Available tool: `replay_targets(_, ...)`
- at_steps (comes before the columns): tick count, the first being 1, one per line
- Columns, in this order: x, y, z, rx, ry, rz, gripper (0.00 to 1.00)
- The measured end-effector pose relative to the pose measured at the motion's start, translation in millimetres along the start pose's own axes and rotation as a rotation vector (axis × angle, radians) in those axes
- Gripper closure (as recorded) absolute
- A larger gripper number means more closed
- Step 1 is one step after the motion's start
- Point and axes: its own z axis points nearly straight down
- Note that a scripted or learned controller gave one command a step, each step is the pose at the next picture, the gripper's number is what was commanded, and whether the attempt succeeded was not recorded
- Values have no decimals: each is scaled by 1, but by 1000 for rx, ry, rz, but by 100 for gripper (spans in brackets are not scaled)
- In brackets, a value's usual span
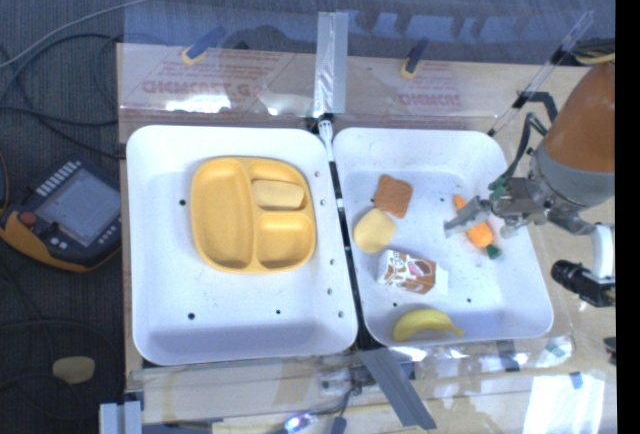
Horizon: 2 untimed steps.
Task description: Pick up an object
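The bench (150,87) carries two shallow white bins side by side, the left bin (160,312) and the right bin (500,322) touching along a middle seam, with clear plastic sheeting (290,82) taped down along its far edge.

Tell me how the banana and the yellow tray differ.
The banana is small, curved and solid; the tray is far larger, with three hollow compartments. The banana lies in the right bin near its front edge; the tray sits mid left bin. Both are yellow and lie flat.
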Motion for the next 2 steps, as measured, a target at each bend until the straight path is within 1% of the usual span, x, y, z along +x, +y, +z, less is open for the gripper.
replay_targets(1, -18, 21, -43, -2, -2, -35, 0)
replay_targets(2, -40, 49, 51, 2, -3, -2, 0)
